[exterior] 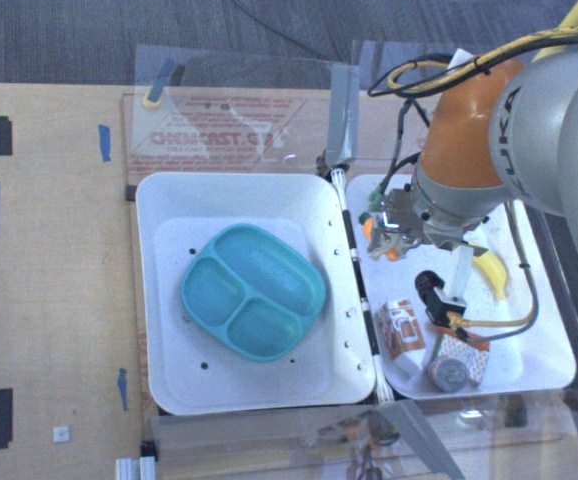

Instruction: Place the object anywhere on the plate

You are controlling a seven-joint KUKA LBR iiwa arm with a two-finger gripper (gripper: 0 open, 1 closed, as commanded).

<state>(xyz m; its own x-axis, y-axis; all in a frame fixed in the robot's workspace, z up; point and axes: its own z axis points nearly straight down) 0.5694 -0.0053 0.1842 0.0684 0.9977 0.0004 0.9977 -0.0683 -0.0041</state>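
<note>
Within the left bin (159, 298), slightly left of its middle, lies the plate (254, 290): teal, oval, divided into three compartments, flat on the white floor and turned at a slant to the bin's walls; it is apart from all four walls. Across the divide, in the right bin (547, 360), lie the loose things; an orange item (369, 227) sits at that bin's left wall, towards its far end, partly hidden under the gripper (387, 232); whether the two touch cannot be told. The gripper hangs over the right bin's far-left part, well apart from the plate; how far its jaws are closed cannot be told from above. A banana (492, 273) lies right of the gripper, near the bin's middle; a brown-and-white packet (401, 328) lies near the left wall, closer to the camera; a grey can (449, 373) stands at the near wall, against a red-and-white carton (472, 354). The arm (529, 108) reaches in from the right over the right bin's far side. Beyond the left bin a clear sheet (219, 133) with red print lies on the bench (49, 268); blue tape (104, 143) marks the bench to its left.
</note>
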